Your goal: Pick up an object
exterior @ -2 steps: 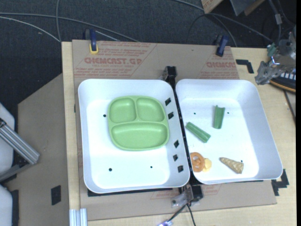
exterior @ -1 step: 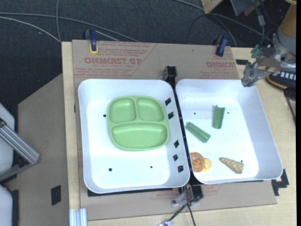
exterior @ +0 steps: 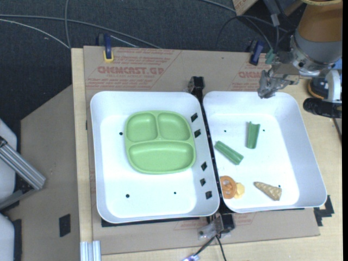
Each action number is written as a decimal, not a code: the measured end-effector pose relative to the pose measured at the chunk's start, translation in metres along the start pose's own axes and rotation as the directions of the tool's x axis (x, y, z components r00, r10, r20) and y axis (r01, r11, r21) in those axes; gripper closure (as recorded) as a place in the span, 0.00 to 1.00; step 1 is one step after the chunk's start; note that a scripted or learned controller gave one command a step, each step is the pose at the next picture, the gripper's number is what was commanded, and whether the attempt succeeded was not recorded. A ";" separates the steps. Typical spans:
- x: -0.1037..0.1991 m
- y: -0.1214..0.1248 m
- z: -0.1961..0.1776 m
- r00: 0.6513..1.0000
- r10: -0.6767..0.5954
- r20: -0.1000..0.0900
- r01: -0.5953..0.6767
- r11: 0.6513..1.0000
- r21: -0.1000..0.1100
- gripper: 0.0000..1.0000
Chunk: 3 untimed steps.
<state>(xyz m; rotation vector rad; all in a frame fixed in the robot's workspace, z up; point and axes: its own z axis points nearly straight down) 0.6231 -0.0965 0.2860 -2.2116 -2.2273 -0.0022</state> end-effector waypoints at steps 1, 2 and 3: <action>0.054 -0.002 0.020 1.000 0.001 0.000 -0.001 1.000 0.003 1.00; 0.097 -0.004 0.032 1.000 0.003 0.001 -0.003 1.000 0.002 1.00; 0.152 -0.001 0.029 1.000 0.001 0.000 -0.001 1.000 -0.002 1.00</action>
